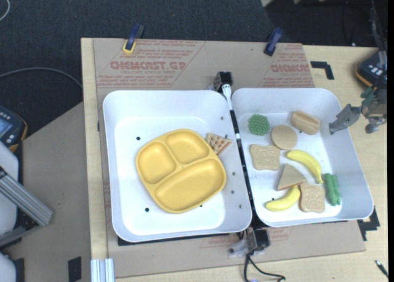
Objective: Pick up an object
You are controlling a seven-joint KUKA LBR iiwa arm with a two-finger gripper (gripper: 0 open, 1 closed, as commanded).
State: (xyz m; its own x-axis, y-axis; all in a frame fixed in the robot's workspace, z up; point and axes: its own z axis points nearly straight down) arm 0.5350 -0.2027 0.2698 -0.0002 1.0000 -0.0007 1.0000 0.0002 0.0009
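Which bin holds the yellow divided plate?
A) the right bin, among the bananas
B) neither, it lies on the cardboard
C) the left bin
C: the yellow divided plate lies in the left bin, with a waffle piece at its upper right edge.

Red print runs across the brown board [203, 65] that covers the worktop, at 12 o'clock from the bins. Above the left bin [114, 151] it reads roughly "CHEMCAST GP", with a line of finer red letters under it too small to read. Above the right bin [351, 151] the same red wording repeats, cut short to about "CHEMCAST". Red diagonal stripes flank both prints.
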